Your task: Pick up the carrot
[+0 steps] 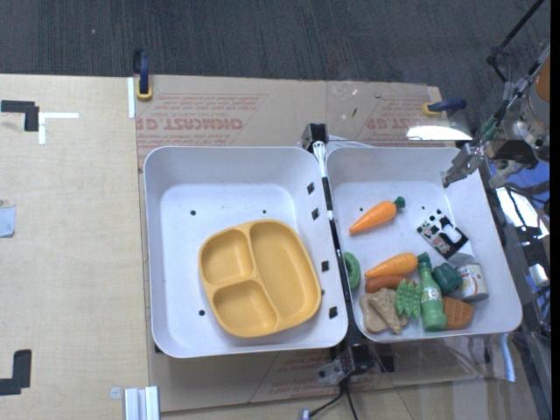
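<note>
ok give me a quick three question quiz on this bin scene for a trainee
1. True or false: the yellow divided plate lies in the left bin.
2. How many carrots are in the right bin?
3. Which lies apart from the pile: A) the upper carrot B) the green bottle?

Key: 1 true. 2 two, counting the lower carrot. 3 A.

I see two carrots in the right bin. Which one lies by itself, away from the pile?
The upper carrot, lying alone on bare bin floor. The lower carrot is crowded against the green bottle and other toy food.
</note>
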Robot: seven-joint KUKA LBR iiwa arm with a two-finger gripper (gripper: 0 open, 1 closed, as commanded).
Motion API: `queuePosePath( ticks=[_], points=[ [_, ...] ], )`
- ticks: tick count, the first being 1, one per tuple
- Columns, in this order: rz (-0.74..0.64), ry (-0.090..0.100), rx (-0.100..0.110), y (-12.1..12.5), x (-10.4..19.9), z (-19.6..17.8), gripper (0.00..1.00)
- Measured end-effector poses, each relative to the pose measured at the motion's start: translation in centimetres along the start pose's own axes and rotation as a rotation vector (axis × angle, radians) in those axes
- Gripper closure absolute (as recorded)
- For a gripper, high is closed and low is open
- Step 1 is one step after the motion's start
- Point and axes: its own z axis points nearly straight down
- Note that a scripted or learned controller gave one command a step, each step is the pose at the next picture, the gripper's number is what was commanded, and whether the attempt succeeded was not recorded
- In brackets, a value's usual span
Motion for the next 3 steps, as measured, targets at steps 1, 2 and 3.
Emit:
queuePosePath(
  ticks=[1,2,3],
  points=[
    [0.080,0.002,0.004,3.1,4.7,14.3,0.00],
    [0.118,0.001,0.000,0.1,7.0,18.5,0.00],
    [0.303,0.002,0.000,-1.6,4.5,18.5,0.00]
  ],
)
